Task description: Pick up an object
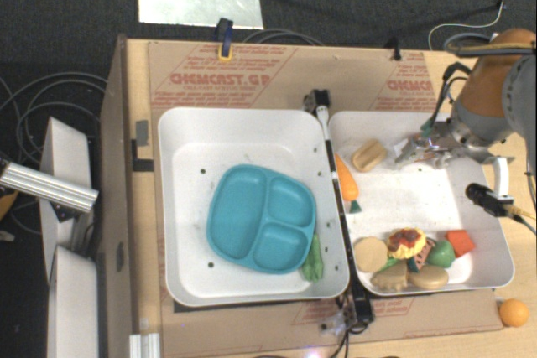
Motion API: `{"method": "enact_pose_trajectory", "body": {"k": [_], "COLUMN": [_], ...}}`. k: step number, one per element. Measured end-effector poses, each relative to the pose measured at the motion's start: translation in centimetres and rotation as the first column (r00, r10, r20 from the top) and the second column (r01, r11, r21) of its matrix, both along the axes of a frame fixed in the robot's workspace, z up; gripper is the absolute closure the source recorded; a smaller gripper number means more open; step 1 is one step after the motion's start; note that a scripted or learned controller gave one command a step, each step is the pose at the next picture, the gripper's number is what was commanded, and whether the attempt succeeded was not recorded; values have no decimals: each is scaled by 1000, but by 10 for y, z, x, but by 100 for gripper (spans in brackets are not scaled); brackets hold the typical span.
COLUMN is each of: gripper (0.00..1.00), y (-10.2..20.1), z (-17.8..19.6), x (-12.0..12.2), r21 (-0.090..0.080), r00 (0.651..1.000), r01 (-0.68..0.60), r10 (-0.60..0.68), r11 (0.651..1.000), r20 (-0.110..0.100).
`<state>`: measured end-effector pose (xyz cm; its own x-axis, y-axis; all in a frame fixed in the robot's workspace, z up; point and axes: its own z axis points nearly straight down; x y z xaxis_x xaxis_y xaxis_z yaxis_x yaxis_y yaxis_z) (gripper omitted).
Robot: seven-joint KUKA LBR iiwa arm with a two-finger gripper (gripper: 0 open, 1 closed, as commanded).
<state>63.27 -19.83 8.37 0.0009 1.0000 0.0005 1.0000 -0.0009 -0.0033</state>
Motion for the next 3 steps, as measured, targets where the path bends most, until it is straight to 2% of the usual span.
{"method": "enact_pose_trajectory", "body": {"k": [1, 2, 3], "gripper": [0, 0, 0], "y": [0, 21, 27], "z": [0, 0, -1], "x": [27, 27, 27], "r21": [10, -5, -8], "r00": [999, 999, 999], "r01": [3, 6, 8], "r10": [-2, -6, -9], "r11": [1000, 1000, 1000], "r20": [-52, -35, -34]}}
